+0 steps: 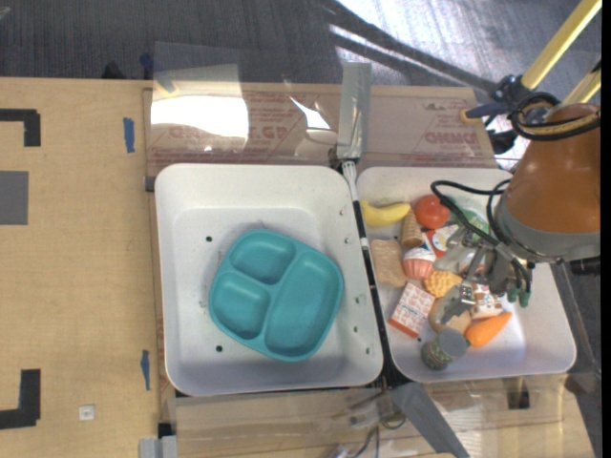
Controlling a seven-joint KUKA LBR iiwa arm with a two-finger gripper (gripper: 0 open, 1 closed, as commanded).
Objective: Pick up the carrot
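Nearest the camera, a dull grey round can [441, 350] sits at the right white plastic bin's [549, 351] front, beside the smooth orange tapered carrot [489, 328]. Reaching in from the right, the grey arm's orange band [558, 175] hangs above; its gripper [470, 280] hovers over cluttered toy food, just left of the carrot, grip unreadable. Left bin [181, 218]: a teal sectioned tray [277, 296].

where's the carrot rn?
The orange carrot lies in the right white bin, toward its front right, just below the two-finger gripper and right of a grey round can.
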